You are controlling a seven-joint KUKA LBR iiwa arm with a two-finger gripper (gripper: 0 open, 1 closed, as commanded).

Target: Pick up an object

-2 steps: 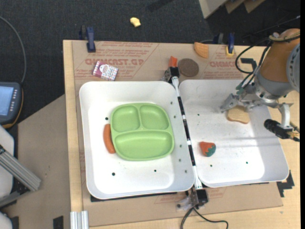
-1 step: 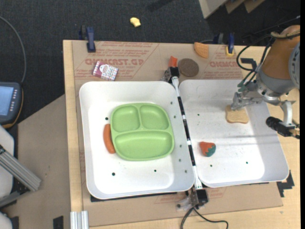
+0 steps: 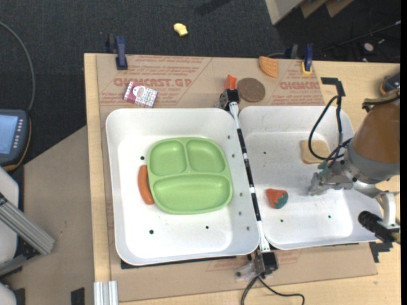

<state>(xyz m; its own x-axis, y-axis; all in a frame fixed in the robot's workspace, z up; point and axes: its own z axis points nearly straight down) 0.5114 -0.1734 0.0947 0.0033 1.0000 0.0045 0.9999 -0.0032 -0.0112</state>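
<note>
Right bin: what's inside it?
The right bin holds a small red-and-green toy near its left side and a tan object near its back wall, partly covered by a black cable. The gripper and arm cover the floor beneath them.

The cardboard sheet [image 3: 191,75] under the bins bears red print reading roughly "CHEMCAST GP", repeated at right.

A: We see two white bins [image 3: 127,234], a lime-green divided plate [image 3: 189,174], and an orange carrot-like piece [image 3: 145,184] beside it.
B: We also see a red strawberry toy [image 3: 276,197] with a green top, and a tan piece [image 3: 316,149].
</note>
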